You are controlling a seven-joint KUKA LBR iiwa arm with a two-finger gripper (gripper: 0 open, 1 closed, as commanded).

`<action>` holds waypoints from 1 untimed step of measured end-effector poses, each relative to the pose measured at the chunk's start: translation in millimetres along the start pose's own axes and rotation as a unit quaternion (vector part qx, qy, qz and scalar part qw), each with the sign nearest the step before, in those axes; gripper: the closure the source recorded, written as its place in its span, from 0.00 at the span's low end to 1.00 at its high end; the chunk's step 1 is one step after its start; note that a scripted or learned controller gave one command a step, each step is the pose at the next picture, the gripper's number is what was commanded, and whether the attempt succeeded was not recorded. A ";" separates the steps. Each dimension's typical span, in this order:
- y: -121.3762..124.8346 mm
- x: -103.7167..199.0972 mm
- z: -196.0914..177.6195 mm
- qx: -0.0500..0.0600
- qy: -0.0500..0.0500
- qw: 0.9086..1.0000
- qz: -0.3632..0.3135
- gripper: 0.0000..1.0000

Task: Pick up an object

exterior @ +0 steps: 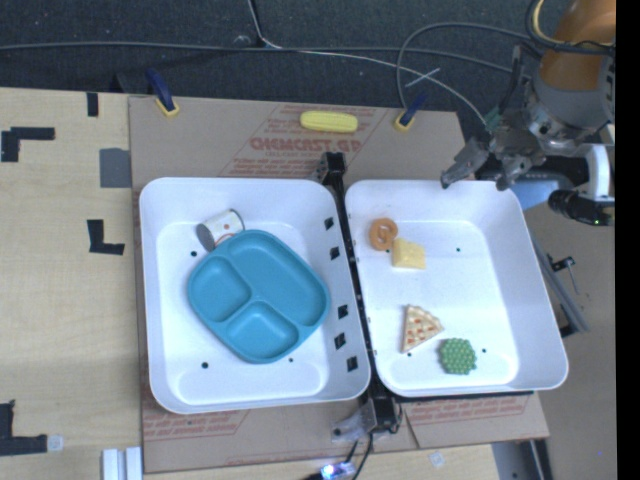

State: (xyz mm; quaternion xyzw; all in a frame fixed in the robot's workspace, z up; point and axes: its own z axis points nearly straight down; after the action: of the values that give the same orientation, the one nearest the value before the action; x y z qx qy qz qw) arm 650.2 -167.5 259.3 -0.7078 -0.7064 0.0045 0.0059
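Observation:
The right bin (520, 268) holds a small brown doughnut (383, 233), a pale yellow cheese block (408, 256), a pizza slice (420, 327) and a green broccoli-like piece (458, 356). My gripper (482, 169) hangs over the bin's far right corner, above the rim, with its two dark fingers spread apart and nothing between them. The doughnut lies well to the gripper's left and nearer the camera. In the left bin (165, 298) a blue divided plate (257, 293) lies flat with a small white cup (220, 230) tipped on its side at the plate's far left.
A yellow banana-shaped object (329, 121) lies on the cardboard behind the bins. Clamps (162, 95) hold the cardboard's far edge. Cables arc across the dark backdrop near the arm (575, 48). A black divider (345, 268) runs between the two bins.

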 end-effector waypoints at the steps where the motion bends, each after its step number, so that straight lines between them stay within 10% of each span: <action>1: 1.9 0.7 -9.1 -0.007 -0.001 1.000 -0.002 0.00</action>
State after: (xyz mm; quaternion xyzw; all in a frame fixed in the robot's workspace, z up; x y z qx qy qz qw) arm 652.3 -166.8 268.4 -0.7066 -0.7077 0.0006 0.0004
